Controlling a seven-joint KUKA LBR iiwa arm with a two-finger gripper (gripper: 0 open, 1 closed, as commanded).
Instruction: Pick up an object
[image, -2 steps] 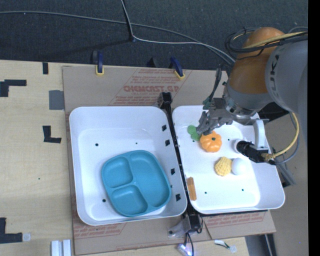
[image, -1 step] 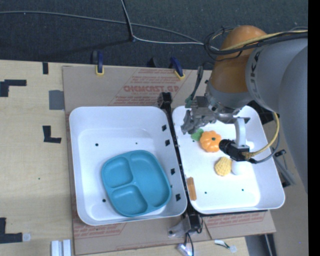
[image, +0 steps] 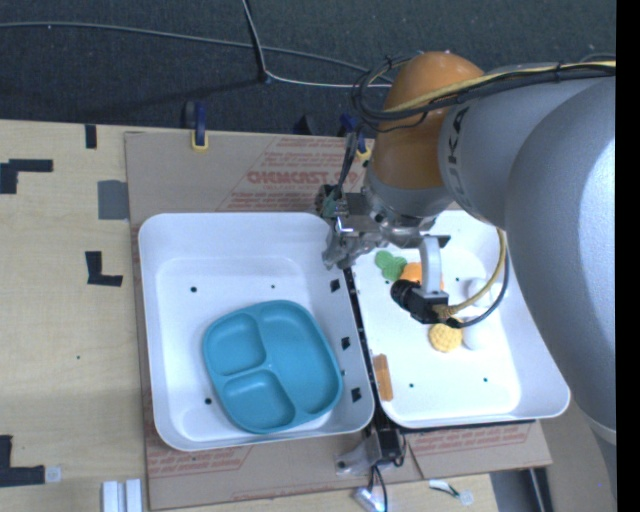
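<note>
The arm (image: 520, 170) covers the far right corner of the right bin (image: 470, 400) and is cut off at the picture's right edge. Beside the yellow object (image: 446, 338), a green thing (image: 388, 264) is partly hidden under the wrist, its kind unclear.

— What are you looking at on your bench (image: 60, 330)?

— Pale wood with black tape marks (image: 100, 268) and a grey patch (image: 113, 199) on its left part. A brown cardboard sheet (image: 270, 172) lies flat on it.

— And on the cardboard?

— You have two shallow white bins side by side, touching along the middle: the left bin (image: 160, 330) and the right bin (image: 520, 395). A blue and yellow clamp (image: 199, 128) grips the sheet's far edge.
</note>
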